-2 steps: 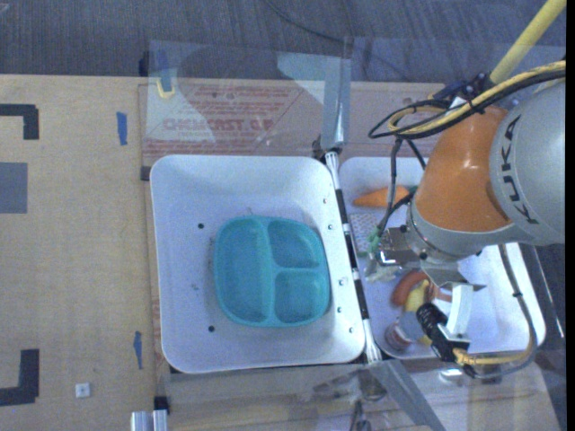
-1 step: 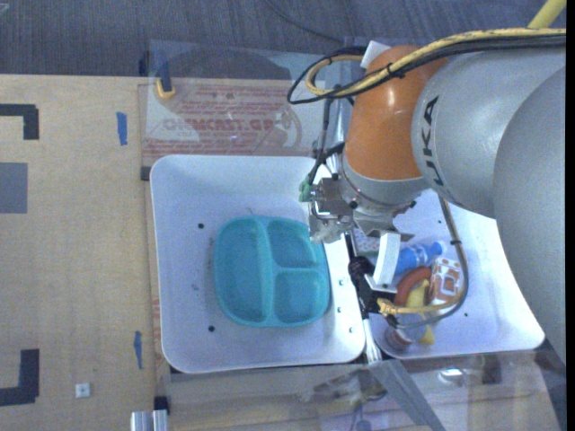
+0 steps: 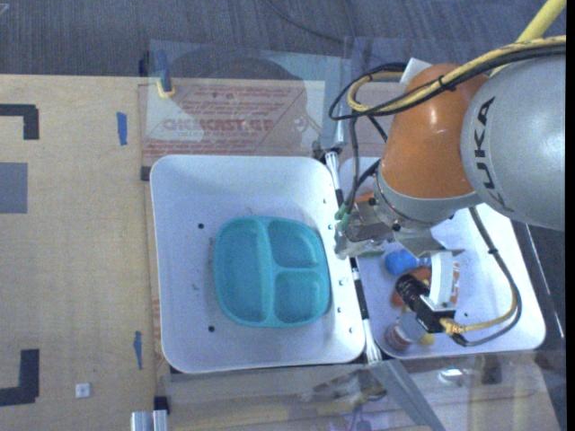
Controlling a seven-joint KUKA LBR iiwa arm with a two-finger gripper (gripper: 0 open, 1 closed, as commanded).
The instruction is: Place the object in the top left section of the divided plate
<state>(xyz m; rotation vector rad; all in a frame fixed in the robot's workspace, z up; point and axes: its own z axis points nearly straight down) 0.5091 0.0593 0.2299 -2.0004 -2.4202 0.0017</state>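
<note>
Camera view: arm over the right bin, placing not yet done.
Right of the teal divided plate, which lies bare, small objects sit under the pincer; its grip cannot be told.

Teal divided plate, flat in left bin, sections bare

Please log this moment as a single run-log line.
arm: over right bin | plate: in left bin, sections bare | objects: in right bin
</note>
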